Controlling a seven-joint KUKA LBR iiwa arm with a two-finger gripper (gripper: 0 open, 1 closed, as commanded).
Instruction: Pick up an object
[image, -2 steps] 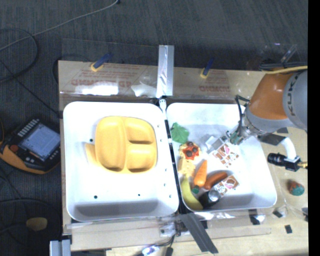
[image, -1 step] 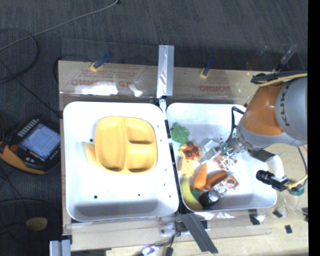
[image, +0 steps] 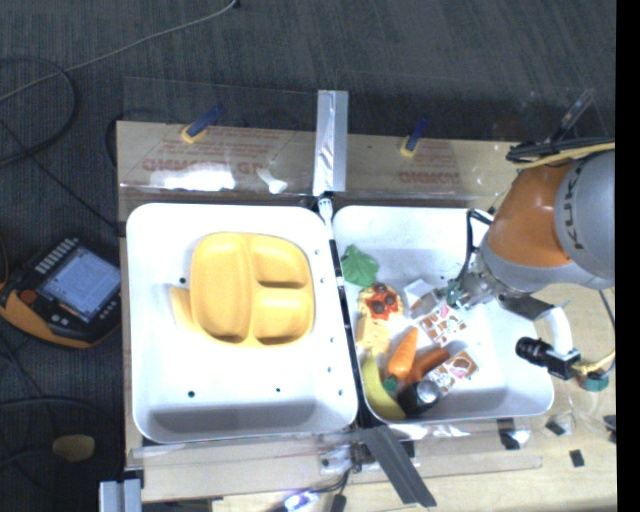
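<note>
Currently the arm (image: 560, 225) enters from 3 o'clock and its gripper (image: 462, 292) sits low over the right bin (image: 500, 395), close to a patterned card (image: 440, 322). Whether the jaws are apart or together cannot be told. Toward 7 o'clock from the gripper lie an orange carrot (image: 402, 352), a yellow banana (image: 373, 385) and a green leaf-shaped piece (image: 358, 266). The left bin (image: 160, 400) carries a yellow divided tray (image: 250, 287) at its centre.
</note>
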